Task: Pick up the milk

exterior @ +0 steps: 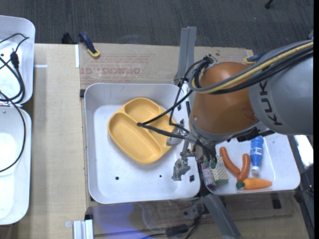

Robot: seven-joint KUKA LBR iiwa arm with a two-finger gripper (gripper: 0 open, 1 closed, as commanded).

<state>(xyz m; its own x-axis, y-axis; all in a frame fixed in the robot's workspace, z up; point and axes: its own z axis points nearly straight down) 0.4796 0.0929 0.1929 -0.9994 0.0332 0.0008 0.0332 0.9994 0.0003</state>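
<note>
The grey arm with its orange band (224,101) reaches in from the right and hangs over the seam between the two shallow white bins. Its jaws (182,169) point down over the lower right part of the left white bin (94,133), just below the right end of a yellow two-compartment plastic plate (137,128) that lies tilted in the middle of that bin. Nothing shows between the metal fingers (178,172), and whether they stand apart or together cannot be told from this angle (the wrist and cables crowd the spot).

The small milk carton with a speckled side and a dark, reddish face (213,172) lies in the right white bin (281,183), at its left edge, just right of the jaws and partly under the wrist. Beside it to the right lie two orange-red sausages (234,163), close together; an orange toy carrot with a green tip (254,183) rests along the near edge of that bin, and a blue-and-white plastic bottle (256,153) stands just behind the carrot.

A few small dark specks dot the floor of the left bin. A black cable (157,123) crosses the plate toward the wrist. The worktop (55,133) is covered in brown cardboard.
</note>
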